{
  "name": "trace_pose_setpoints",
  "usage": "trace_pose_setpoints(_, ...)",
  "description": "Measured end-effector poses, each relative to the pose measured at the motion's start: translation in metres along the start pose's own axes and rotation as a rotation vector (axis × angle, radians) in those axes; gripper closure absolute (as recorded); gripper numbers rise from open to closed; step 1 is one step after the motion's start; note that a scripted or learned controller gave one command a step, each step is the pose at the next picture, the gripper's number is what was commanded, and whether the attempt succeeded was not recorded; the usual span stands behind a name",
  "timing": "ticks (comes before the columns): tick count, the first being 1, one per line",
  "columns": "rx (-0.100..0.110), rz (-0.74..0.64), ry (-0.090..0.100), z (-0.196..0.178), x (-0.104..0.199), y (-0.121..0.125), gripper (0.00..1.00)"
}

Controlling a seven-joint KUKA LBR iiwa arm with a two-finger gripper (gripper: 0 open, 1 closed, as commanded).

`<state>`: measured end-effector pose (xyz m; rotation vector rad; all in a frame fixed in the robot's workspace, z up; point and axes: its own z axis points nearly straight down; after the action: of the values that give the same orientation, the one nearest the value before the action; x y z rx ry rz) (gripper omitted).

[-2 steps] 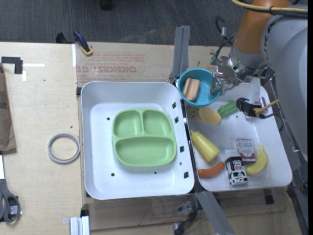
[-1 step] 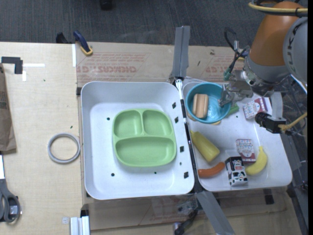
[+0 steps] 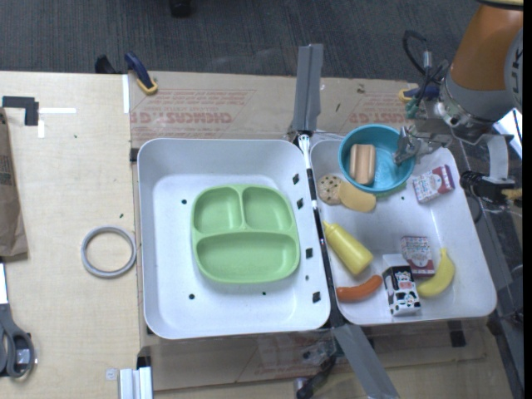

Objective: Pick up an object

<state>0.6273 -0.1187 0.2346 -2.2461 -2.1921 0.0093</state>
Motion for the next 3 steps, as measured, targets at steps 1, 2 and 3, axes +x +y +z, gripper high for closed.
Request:
trace_pose_setpoints(1,0.001,0.007,0.0,0.015,0.003,-0.031,1.0)
trace_pose_setpoints(2,0.001,-0.052,0.001,-0.022,0.014,-0.077,1.0)
trace_pose_setpoints(3,0.001,-0.137,0.002,-0.01,-0.002,-0.126,1.0)
